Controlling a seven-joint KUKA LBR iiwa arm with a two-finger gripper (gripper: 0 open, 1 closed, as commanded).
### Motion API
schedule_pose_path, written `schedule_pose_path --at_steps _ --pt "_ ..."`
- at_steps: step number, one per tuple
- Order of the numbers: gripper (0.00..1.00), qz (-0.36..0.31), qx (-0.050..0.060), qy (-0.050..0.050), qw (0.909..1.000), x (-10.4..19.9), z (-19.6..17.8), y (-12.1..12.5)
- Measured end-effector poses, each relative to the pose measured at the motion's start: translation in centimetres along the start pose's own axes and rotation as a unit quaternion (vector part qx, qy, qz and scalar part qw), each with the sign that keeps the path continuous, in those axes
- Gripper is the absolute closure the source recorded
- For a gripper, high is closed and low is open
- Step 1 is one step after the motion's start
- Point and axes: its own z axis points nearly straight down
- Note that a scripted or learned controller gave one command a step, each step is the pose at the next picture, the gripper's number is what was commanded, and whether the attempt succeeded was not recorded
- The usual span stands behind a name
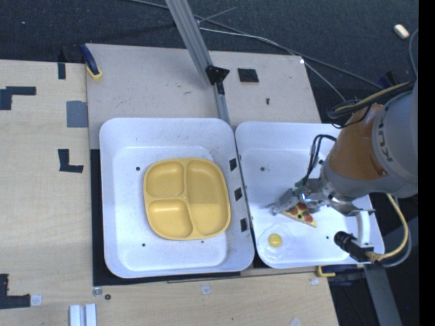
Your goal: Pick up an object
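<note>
The gripper (293,202) is low in the right bin (272,145), with its tips right at the pizza slice (300,214), a small flat wedge with an orange top and dark spots. The wedge lies just below the tips, touching or nearly so; whether the fingers are spread or pinching it I cannot tell. I judge the grasp to be in hand. To do it well, the fingers should straddle the wedge across its narrow width and press down to the bin floor, since so thin a piece slips out easily.

Below the gripper, a little to its left, sits a small round yellow ball (274,240), smooth. Well to its left, the other bin (112,182) holds a yellow plate (186,199), matte plastic, rounded, with three compartments.
</note>
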Motion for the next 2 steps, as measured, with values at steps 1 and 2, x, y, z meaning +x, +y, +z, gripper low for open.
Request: schedule_pose_path --at_steps 1,2 --pt "1.00 0.000 -0.003 -0.002 1.0000 -0.1 -1.1 0.1" --pt "1.00 0.000 0.000 0.001 1.0000 -0.6 -6.1 -0.8"
